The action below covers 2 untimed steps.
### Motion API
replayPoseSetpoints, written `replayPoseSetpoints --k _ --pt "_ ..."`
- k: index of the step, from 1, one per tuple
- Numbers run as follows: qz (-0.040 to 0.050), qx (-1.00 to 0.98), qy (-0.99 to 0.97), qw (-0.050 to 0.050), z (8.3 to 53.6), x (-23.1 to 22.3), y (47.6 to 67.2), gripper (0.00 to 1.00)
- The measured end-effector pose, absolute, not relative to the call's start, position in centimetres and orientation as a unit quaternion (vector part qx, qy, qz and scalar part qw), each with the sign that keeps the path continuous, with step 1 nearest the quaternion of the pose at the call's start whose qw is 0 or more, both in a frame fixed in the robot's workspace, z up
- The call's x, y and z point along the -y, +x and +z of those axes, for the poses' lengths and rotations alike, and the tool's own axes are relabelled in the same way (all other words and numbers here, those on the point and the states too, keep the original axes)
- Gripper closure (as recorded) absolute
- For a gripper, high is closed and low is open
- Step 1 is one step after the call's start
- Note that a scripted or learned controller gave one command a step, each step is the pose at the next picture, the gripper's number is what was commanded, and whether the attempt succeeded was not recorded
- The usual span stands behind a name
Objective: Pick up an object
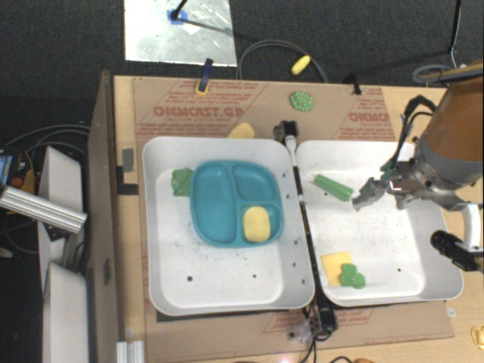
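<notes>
A green stick [333, 187] lies at a slant on the floor of the right bin [435, 274], near its upper left corner and close to the divider between the two bins. The gripper [367, 194] hangs just to the right of the stick's lower end, its dark fingers tilted down toward the bin floor; nothing is seen between them, and whether they are spread or closed cannot be told from this angle. Behind it the grey arm [446, 169] with its orange band reaches in from the right, trailing black cables.

Lower in the same bin, a yellow block [334, 264] rests near the front wall with a small green lump [352, 279] touching its lower right corner.

The left bin [162, 278] holds a teal divided plate [233, 202], and a yellow egg-shaped piece [256, 223] sits in its lower right compartment. A green leafy piece [181, 181] lies against the plate's left edge.

Both bins stand on a counter covered with brown printed cardboard [189, 112]. On the cardboard behind the bins lie a round green piece [302, 100] and a yellow piece [242, 131] at the left bin's back rim. A yellow-tipped cable [301, 65] curls on the dark floor beyond, beside a silver sheet [181, 21].
</notes>
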<state>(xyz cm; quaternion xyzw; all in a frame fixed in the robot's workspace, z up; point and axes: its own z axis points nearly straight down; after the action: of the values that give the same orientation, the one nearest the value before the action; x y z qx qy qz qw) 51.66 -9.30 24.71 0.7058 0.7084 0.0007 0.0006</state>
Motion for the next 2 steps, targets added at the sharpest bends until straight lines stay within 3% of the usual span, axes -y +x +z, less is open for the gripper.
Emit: replayPoseSetpoints --k 1,2 --pt "-0.0002 -0.707 0.707 0.001 16.5 12.7 56.7 0.0" --pt "0.0 -0.709 0.705 0.0 8.0 12.6 60.2 0.0"
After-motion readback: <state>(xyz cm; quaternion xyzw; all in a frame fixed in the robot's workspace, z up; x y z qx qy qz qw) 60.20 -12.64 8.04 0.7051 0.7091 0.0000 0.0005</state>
